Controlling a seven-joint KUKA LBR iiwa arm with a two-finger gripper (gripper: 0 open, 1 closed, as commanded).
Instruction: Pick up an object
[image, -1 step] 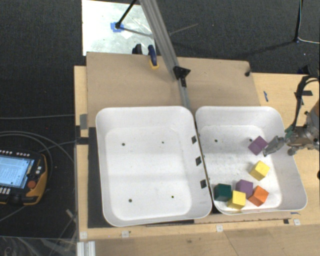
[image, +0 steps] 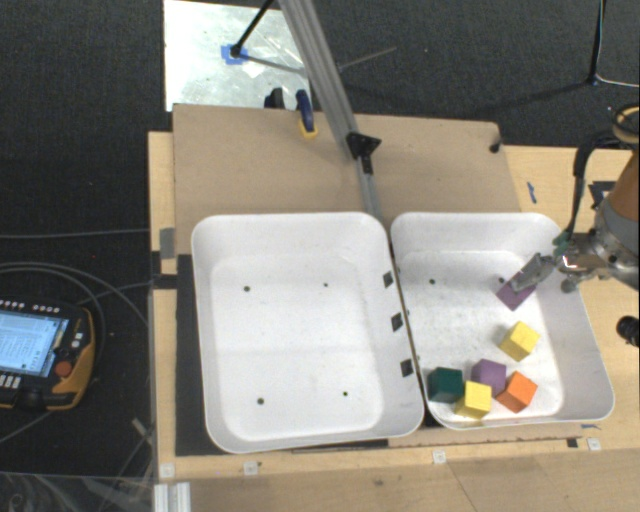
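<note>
Fingers of the gripper (image: 535, 272) appear clenched on a purple block (image: 516, 293) above the right bin (image: 592, 400). Grip looks near one edge; the block may slip

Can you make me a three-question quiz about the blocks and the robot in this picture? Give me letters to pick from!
1. Where do the blocks lie?
A. in the left bin
B. in the right bin
C. on the floor

2. How many yellow blocks are there?
A. none
B. two
C. five

3. What is between the fingers of the tool?
A. a purple block
B. a green block
C. an orange block

Answers:
1. B: every block sits in the right bin; the left bin has none.
2. B: one yellow block lies alone, another yellow block lies in the cluster with the green block and orange block.
3. A: the tool has a purple block at its fingertips.
</note>
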